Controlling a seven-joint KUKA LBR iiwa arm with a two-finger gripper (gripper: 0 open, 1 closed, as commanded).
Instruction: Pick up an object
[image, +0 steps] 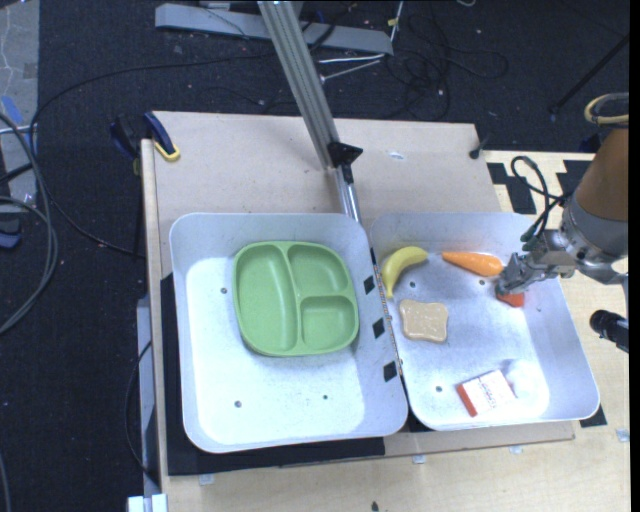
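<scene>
Small box: nearest me, white with an orange-red end, lying flat and askew at the front of the right bin, well apart from everything else.
Bread slice: a tan square lying flat towards the left side of that same bin, just behind and left of the box.
Green plate: a three-compartment tray sitting in the left bin, nothing in its sections.
Banana: curved, yellow, at the back left of the right bin, close to the divide between the two bins and just behind the bread.
Carrot: orange, lying across the back of the right bin, right of the banana and apart from it.
Red piece: a small red object showing directly under the fingertips, just right of the carrot's end.
Gripper: down low over the right bin's far right side, right on the red piece; from here I can't tell how wide the fingers are or whether they grip it.
Arm: reaches in from the right, orange band above the grey wrist.
</scene>
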